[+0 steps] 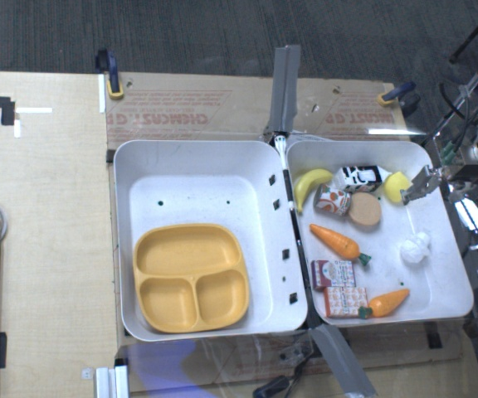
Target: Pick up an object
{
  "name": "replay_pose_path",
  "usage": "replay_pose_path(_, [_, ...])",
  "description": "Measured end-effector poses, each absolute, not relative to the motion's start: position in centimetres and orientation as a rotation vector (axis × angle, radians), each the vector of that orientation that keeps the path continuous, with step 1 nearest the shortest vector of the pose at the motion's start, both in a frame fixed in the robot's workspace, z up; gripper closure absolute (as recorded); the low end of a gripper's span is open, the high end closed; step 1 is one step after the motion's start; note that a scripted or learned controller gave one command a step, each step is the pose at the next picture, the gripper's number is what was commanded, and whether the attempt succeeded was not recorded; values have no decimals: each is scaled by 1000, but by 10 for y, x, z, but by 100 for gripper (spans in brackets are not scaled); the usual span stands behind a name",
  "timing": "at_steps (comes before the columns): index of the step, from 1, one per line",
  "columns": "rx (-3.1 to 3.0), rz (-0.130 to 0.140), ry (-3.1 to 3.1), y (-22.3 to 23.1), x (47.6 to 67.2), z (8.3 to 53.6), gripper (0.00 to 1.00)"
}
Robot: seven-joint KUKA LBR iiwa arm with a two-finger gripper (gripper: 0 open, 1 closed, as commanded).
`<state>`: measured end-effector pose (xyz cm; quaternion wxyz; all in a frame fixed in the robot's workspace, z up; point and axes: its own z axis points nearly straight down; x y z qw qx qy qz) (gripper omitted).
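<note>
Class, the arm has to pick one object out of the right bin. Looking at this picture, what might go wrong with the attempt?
1. The banana, can, black-and-white carton, round brown piece and lemon crowd the far end, so the gripper may nudge neighbours or grab two.
2. The lemon lies near the bin wall, leaving little room.
3. The small carrot rests against the red box and may drag it.
</note>
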<state>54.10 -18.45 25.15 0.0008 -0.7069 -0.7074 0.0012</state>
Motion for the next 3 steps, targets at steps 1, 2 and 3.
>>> replay_pose_path(1, [-1873,2,-2519,-95,506,182,0])
replay_pose_path(2, [-1711,1,-2633,-119,530,91,0])
replay_pose_path(3, [-1977,2,-2439,-121,558,91,0])
